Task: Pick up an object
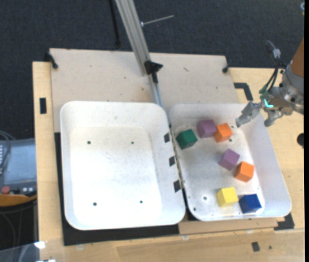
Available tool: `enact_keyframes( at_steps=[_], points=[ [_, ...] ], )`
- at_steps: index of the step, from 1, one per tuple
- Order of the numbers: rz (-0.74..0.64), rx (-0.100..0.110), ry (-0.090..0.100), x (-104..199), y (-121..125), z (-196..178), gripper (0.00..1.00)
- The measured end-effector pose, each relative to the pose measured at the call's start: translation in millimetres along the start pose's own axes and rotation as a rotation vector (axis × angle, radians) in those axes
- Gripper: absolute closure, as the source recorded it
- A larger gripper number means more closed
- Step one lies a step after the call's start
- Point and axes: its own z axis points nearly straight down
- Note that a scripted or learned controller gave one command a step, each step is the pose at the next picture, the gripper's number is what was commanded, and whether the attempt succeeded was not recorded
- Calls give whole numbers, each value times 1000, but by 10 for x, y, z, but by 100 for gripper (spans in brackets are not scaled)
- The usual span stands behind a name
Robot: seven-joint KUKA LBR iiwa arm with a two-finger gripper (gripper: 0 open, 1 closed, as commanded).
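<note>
So we've got the bench (127, 64) with the two white bins on it. The left bin (78, 124) sits next to the right bin (272, 173), and they're touching along the middle edge. A slanted metal pole (134, 29) runs down from the top toward the gap between them.

The arm (295, 72) comes in at the right edge, and we can see the gripper (259, 115) hanging over the upper right rim of the right bin. Its two fingers are spread apart, nothing between them.

All the blocks are in the right bin. Up top there's a green block (186, 139) near the left wall, then a purple block (206, 128) with an orange block (223, 132) touching it on its right. That orange one is the closest to the gripper. In the middle we see a second purple block (230, 159) with a second orange block (244, 171) just beside it. Down near the bottom rim there's a yellow block (226, 196) and a blue block (250, 203) side by side.

Off the bench to the left there's a grey control pendant (12, 165) with cables.
</note>
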Motion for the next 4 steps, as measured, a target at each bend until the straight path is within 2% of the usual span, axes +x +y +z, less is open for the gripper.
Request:
enact_keyframes(
  at_steps=[1, 2, 4],
  points=[
    [-2, -4, -2, -1, 7, -25, 0],
    [-2, 0, -1, -7, 83, 429, 0],
    [2, 1, -1, 37, 62, 1571, 0]
  ],
)
